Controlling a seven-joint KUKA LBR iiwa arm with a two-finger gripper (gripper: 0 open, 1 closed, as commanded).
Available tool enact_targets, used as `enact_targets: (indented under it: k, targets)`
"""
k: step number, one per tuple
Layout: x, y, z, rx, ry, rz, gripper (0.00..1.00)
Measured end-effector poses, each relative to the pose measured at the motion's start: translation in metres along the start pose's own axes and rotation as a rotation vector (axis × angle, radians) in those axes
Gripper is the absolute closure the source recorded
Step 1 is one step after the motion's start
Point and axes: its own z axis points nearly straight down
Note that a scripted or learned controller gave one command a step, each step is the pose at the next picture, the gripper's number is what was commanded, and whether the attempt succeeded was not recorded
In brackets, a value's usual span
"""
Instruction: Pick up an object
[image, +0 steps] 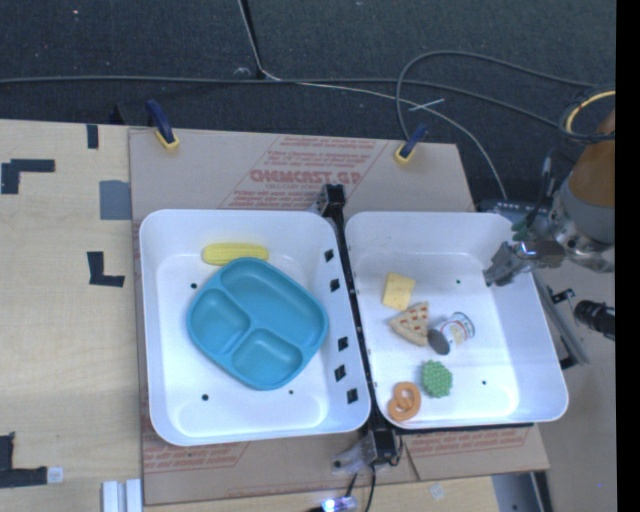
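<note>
The right bin (520, 395) holds a yellow cheese block (398, 291), a pizza slice (411, 325), a small can (456, 329) with a dark piece beside it, a green broccoli-like piece (436, 379) and an orange pretzel (405, 400). My gripper (503, 266) hangs over that bin's upper right rim, well right of the toys. Nothing shows between its fingers.
The left bin (160, 330) carries a blue divided plate (258, 322) and a yellow corn cob (236, 254) behind it. A black divider with clips (343, 300) runs between the bins. Cables (430, 100) lie across the dark surface behind the cardboard base.
</note>
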Motion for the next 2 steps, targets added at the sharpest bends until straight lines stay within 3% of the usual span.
enact_targets:
  k: [1,2]
  targets:
    - [0.0,0.002,-0.053,0.0,0.0,0.0,1.0]
    - [0.058,0.019,-0.054,0.005,0.003,-0.005,1.0]
